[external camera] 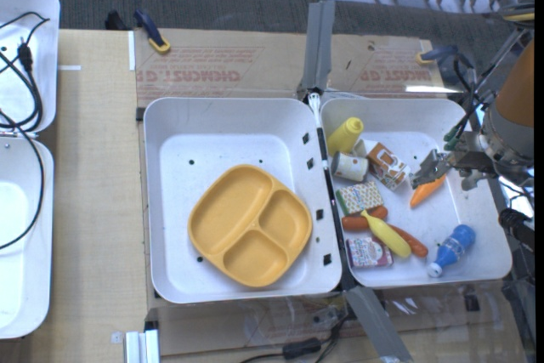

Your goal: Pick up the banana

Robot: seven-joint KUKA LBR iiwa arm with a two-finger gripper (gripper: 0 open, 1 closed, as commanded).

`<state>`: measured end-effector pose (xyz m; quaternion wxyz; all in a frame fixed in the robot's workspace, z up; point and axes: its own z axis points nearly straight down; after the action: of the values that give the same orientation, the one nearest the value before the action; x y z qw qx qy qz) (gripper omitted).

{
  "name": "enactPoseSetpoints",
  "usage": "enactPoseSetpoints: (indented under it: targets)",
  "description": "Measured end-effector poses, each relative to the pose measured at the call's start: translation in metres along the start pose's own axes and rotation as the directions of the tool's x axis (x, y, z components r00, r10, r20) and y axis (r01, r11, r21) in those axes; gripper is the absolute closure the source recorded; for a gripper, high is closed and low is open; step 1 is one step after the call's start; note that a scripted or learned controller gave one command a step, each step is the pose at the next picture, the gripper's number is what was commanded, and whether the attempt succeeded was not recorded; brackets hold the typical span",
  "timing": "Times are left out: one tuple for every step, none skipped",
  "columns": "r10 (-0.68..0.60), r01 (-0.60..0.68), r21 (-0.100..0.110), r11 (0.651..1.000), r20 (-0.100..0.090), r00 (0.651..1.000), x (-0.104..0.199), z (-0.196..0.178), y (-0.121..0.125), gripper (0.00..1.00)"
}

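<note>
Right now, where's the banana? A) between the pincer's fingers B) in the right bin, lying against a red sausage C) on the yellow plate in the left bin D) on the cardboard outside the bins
B: the banana lies in the right bin beside the red sausage, while the pincer is up near the carrot, apart from it.

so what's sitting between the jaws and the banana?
In the camera view, the carrot lies right by the gripper; past it, bare bin floor down to the banana.
</note>
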<state>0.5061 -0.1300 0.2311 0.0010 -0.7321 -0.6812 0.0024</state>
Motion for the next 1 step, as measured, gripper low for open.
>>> enactPoseSetpoints:
  targets:
    - [0.019, -0.019, 0.001, 1.000, -0.003, 1.000, -0.0009, 0.1420, -0.0289, 0.00]
